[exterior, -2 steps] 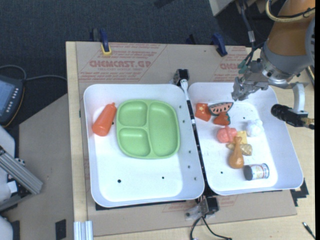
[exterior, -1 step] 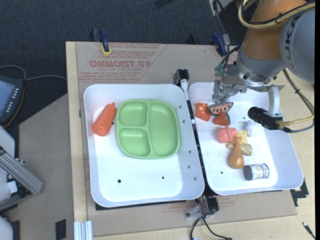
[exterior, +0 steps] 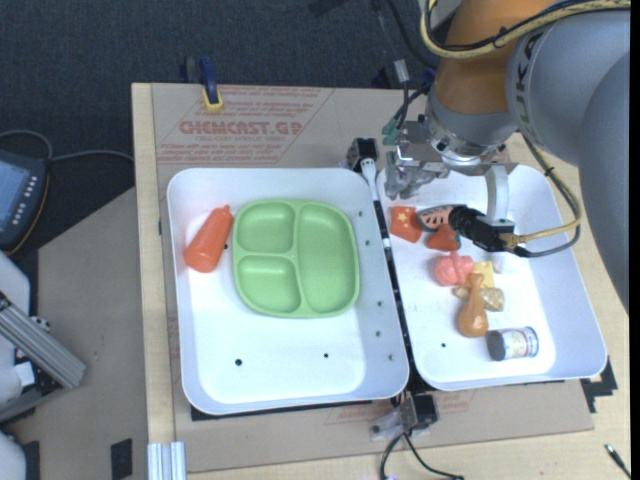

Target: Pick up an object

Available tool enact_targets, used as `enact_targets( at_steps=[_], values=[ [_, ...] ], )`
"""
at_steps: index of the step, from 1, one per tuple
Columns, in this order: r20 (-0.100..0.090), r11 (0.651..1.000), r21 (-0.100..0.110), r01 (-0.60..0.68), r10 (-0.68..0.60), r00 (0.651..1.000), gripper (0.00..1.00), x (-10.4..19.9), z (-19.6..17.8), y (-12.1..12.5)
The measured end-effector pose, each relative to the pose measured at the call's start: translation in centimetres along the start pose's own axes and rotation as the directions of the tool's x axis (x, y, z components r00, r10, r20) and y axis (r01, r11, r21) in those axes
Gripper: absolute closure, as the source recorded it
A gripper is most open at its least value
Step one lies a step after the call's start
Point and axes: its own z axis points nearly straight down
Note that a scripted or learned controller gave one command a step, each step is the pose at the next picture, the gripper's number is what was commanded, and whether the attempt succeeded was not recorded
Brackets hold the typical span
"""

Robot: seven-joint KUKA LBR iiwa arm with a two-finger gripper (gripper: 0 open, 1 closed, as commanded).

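Observation:
My gripper hangs over the far left corner of the right bin, just above a red block. Beside the block lies a watermelon slice toy. Nearer the front are a pink toy, a small yellow piece, an orange gourd-shaped toy and a small jar lying on its side. I see nothing held by the gripper.
The left bin holds a green divided plate and an orange carrot toy at its left. A black cable fitting of the arm hangs over the right bin next to the watermelon slice. The bins' shared wall runs between them.

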Motion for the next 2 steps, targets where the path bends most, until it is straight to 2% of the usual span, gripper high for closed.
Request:
enact_targets(
  at_steps=[1, 2],
  values=[
    [0.0, 1.0, 0.003, -0.003, 0.003, 1.0, 1.0, 3.53, 0.13, -0.53],
    [0.001, 1.0, 0.001, -0.005, 0.005, 1.0, 1.0, 3.74, 0.27, -0.19]
  ],
)
